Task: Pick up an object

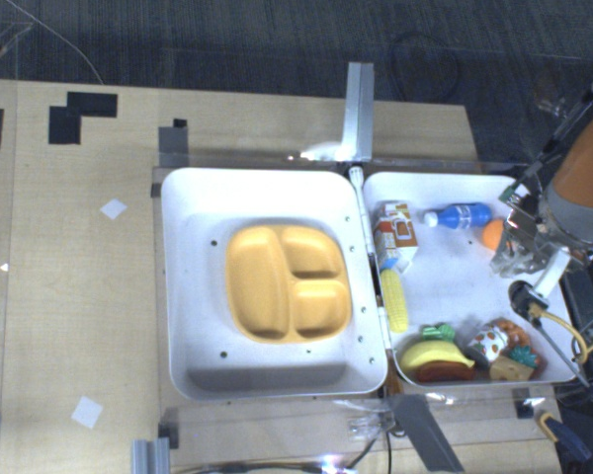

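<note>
The right bin [445, 279] holds several small items. A red and white carton [395, 233] lies by its left wall, with a yellow corn cob [396, 302] just below it. A blue bottle [462, 215] lies near the back, and an orange ball [491, 233] sits to its right. In the front corner are a banana [437, 352], a dark red item [441, 370] and small toy figures [507, 349]. My gripper [519, 253] hangs at the bin's right side, just right of the orange ball. Nothing is visibly held in it.
The left bin [193, 265] holds a yellow divided tray [287, 282]. A metal post [360, 112] stands behind the wall between the bins. Cables [549, 324] trail along the right bin's right edge. Wooden bench [69, 284] extends left.
</note>
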Controlling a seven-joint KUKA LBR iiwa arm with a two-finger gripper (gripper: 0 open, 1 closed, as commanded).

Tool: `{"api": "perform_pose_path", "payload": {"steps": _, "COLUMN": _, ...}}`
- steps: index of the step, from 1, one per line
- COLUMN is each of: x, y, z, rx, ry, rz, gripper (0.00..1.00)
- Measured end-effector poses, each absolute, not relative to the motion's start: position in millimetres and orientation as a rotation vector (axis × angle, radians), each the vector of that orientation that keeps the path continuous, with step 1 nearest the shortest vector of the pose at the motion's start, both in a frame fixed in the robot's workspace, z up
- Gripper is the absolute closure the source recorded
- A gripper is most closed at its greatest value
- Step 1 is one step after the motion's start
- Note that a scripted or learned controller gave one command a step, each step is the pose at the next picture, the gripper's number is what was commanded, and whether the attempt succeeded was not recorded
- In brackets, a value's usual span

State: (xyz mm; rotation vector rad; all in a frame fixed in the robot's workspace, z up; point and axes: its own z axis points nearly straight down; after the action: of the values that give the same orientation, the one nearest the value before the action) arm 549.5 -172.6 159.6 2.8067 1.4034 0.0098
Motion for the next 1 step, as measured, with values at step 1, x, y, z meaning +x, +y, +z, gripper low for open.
{"api": "perform_pose_path", "payload": {"steps": 1, "x": 568.3, "y": -143.6, "z": 255.4, "rx": 2.980, "ry": 0.989, "rz": 0.008, "gripper": 1.00}}
